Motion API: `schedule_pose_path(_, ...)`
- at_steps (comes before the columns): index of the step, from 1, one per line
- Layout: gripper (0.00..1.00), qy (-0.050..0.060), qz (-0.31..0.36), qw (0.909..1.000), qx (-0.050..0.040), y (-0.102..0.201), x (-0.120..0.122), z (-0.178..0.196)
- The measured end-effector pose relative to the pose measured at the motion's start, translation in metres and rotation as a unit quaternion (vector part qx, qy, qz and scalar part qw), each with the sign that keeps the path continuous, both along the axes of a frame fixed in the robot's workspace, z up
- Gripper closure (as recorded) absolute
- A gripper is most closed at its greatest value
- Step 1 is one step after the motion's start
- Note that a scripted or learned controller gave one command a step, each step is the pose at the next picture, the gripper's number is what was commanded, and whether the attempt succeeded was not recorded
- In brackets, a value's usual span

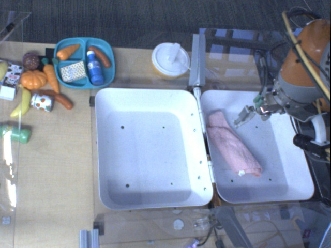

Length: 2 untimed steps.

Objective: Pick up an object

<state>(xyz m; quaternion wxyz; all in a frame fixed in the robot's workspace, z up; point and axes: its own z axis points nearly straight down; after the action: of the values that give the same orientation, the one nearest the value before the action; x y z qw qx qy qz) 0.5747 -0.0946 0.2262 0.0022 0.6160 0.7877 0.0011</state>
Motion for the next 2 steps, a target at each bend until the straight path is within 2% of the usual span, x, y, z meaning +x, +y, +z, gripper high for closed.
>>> schedule_pose_path(1, 0.00, -0.001, 0.075, 0.9972, -0.0004, 0.040, 0.023, 0.098)
schedule_pose_path(2, 0.00, 0.002, 0.054, 0.9985, 0.0001, -0.002, 0.008, -0.084)
